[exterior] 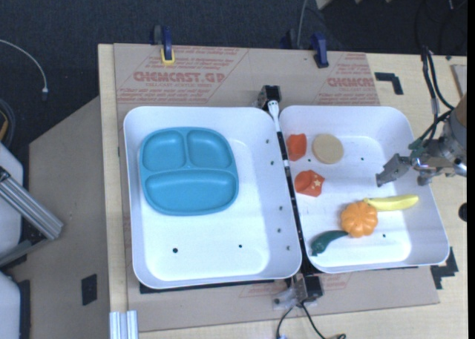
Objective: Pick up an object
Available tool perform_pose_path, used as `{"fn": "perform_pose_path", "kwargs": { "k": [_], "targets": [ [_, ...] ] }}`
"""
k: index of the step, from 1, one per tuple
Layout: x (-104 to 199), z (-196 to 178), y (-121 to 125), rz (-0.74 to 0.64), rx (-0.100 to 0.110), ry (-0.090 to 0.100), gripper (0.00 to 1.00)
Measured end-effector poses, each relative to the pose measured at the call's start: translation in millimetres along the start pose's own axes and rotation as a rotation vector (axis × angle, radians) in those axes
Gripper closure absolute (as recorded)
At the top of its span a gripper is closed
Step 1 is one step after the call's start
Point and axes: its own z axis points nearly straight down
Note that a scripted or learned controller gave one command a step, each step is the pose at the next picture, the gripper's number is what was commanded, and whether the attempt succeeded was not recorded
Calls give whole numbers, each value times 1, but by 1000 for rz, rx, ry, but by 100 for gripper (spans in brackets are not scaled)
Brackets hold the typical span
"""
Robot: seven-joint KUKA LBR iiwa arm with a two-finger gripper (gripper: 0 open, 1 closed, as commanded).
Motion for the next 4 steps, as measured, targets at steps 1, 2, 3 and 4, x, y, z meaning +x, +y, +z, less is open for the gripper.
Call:
{"fn": "perform_pose_path", "kwargs": {
  "k": [1, 2, 3, 4],
  "targets": [
    [10, 58, 0, 0, 6, 3, 0],
    [6, 112, 9, 0, 4, 2, 0],
    [7, 125, 9, 0, 3, 1, 0],
    [7, 114, 9, 1, 0, -1, 100]
  ]
}}
